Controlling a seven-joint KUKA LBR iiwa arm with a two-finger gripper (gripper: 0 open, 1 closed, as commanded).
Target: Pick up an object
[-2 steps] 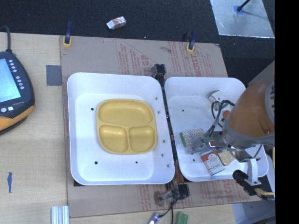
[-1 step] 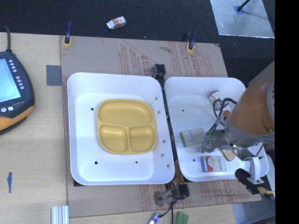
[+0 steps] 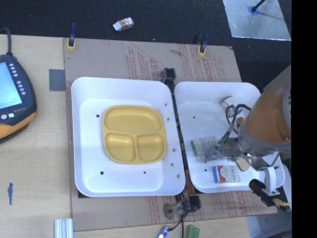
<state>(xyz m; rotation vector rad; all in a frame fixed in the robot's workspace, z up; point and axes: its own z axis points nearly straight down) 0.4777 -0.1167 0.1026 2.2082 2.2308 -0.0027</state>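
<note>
My gripper [image 3: 214,154] reaches down into the right bin [image 3: 198,98], its dark fingers low over the bin floor beside a small grey-green patterned packet [image 3: 202,145]. The packet lies just left of the fingers, touching or nearly so. A small box with a blue, white and red label [image 3: 226,173] lies flat near the bin's front, just below the gripper. A tan piece [image 3: 242,163] sits right of the box under the wrist. The arm's orange band [image 3: 267,115] covers the bin's right side.
The left bin [image 3: 84,133] holds a yellow three-compartment plate [image 3: 133,134]. A teach pendant [image 3: 15,98] lies at the bench's left edge. Clamps [image 3: 202,43] pin the cardboard at the back. A wrapper [image 3: 123,24] lies on the dark floor.
</note>
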